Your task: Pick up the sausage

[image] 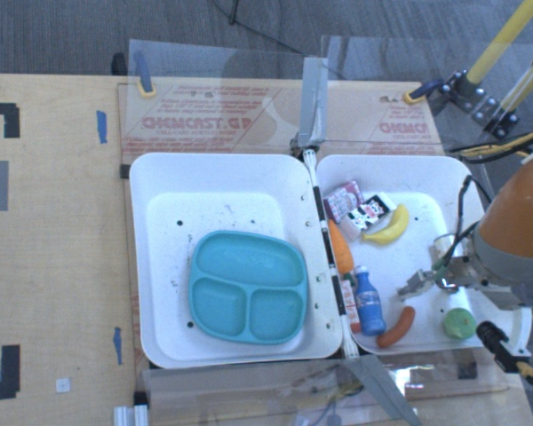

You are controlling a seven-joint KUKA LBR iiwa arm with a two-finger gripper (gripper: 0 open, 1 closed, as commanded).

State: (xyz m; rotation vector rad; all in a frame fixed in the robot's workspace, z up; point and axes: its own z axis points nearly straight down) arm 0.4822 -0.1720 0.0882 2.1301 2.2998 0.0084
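The sausage (pixel 397 327) lay near the front edge of the right bin (pixel 426 193), tilted, just right of the blue bottle (pixel 369 300). The claw (pixel 424 280) hovered just above and to the right of it, apart from it, with nothing between its fingers; how wide they stood could not be told. A green ball (pixel 459 324) sat right of the sausage. Farther back lay a carrot (pixel 340 247), a banana (pixel 387 227) and a pink packet (pixel 343 202). The left bin (pixel 160 193) held a teal divided tray (pixel 247 286).
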